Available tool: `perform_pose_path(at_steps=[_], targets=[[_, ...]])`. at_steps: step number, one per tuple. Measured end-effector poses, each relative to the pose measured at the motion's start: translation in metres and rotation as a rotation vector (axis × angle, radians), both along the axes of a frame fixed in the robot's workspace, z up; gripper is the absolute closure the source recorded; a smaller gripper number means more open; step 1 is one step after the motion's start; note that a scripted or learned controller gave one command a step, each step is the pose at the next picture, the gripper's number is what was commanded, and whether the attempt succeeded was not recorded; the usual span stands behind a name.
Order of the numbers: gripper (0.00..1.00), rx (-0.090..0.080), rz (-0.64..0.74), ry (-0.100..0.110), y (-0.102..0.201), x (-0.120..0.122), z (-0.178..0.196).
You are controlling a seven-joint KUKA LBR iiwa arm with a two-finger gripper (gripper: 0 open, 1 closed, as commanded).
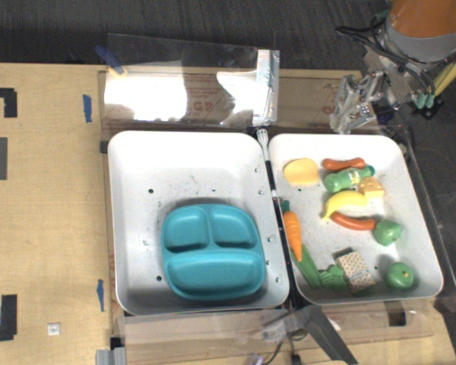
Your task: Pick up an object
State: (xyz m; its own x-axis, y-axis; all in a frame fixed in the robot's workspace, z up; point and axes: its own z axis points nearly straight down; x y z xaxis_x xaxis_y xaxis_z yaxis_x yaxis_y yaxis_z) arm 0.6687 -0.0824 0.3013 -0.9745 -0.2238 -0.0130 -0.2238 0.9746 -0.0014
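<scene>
Metal tool point(355, 106) above right bin's point(421, 196) far rim, finger state unclear.

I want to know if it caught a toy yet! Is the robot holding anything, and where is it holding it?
No, nothing is held. The tool hangs above the far edge of the right bin, with nothing between its fingers. The toy food lies in that bin.

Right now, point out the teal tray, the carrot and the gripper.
teal tray point(211, 251): camera view, on its large front compartment.
carrot point(292, 234): camera view, middle of the orange body.
gripper point(348, 120): camera view, between its fingertips above the right bin's far edge.
</scene>
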Motion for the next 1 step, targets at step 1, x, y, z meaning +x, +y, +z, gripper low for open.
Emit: perform_pose_path(at_steps=[1], targets=[[1.00,0.002,0.039,0.014,0.0645,-0.0021,-0.0738]])
